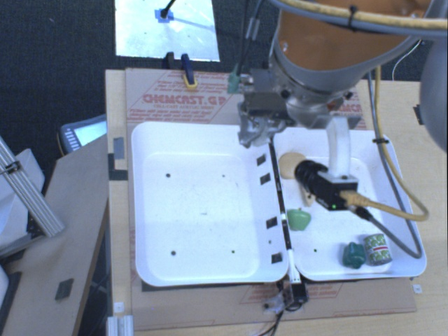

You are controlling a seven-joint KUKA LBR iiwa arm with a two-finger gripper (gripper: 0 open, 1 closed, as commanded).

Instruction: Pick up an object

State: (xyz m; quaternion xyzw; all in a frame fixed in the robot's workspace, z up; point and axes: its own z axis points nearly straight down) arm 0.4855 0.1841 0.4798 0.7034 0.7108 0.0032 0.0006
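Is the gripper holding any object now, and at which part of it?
Nothing is seen between the fingers of the gripper; it hangs over the divider between the bins.

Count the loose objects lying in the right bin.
4 in view: a tan piece near the divider, a green piece lower down, and a teal piece beside a patterned block at the front right corner. The arm may hide more.

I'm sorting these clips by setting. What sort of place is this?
Most likely a robotics lab bench: a grey and orange arm reaches over two shallow white bins set on a board, cables trail across, and small test objects such as a green piece lie in the right bin.
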